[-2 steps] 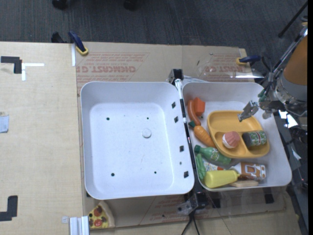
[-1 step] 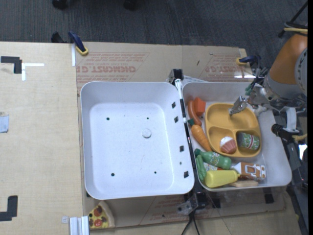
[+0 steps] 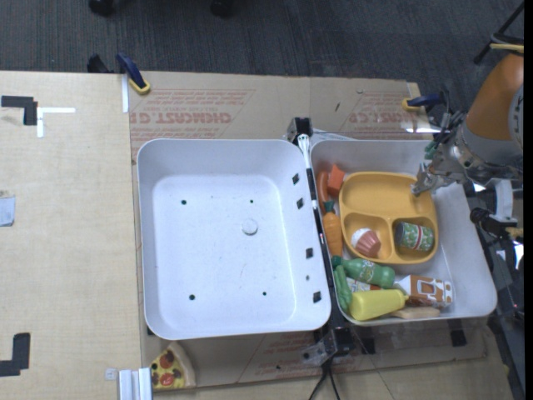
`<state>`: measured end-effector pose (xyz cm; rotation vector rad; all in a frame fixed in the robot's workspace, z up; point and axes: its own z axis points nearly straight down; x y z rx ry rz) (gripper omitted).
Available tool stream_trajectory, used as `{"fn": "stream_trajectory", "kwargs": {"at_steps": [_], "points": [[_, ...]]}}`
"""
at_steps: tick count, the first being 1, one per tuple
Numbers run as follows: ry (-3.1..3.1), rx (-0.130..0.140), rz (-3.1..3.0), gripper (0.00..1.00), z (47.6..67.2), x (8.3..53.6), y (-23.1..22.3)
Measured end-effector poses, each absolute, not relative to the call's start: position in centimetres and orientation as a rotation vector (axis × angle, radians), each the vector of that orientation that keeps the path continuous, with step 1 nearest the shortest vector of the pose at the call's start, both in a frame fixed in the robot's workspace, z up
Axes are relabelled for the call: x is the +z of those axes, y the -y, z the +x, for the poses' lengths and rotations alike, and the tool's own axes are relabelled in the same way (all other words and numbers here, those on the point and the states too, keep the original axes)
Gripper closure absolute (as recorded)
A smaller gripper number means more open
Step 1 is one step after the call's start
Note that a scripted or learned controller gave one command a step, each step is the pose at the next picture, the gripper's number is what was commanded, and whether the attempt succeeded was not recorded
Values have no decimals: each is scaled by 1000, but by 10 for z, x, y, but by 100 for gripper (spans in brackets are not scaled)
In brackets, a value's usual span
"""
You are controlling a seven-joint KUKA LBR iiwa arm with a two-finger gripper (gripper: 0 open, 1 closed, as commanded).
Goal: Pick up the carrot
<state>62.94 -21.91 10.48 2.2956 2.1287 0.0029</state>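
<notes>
Even, diffuse overhead light; scene moderately bright. Left white bin near overexposed, floor detail washed out, faint glare on rim. Shadows soft and short, darkest under bin edges and between bins. Dark carpet at top dim, grainy. Overall focus slightly soft; small toys in right bin smeared. Mild wide-angle bowing toward frame edges.

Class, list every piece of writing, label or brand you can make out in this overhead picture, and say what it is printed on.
Red print on the cardboard sheet behind the left bin: appears upside down or mirrored, too blurred to read reliably.
Red print on the cardboard behind the right bin: also blurred, unreadable.
Label on the green can in the yellow tray: too small.
Carton: illegible.
</notes>
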Motion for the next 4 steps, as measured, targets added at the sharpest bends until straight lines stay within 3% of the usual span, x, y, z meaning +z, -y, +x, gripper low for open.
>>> {"fn": "stream_trajectory", "kwargs": {"at_steps": [1,3,4], "points": [[-1693,-17,2620,100,657,95,145],[-1696,-41,2609,100,655,112,152],[-2248,-3,2189,100,659,94,166]]}}
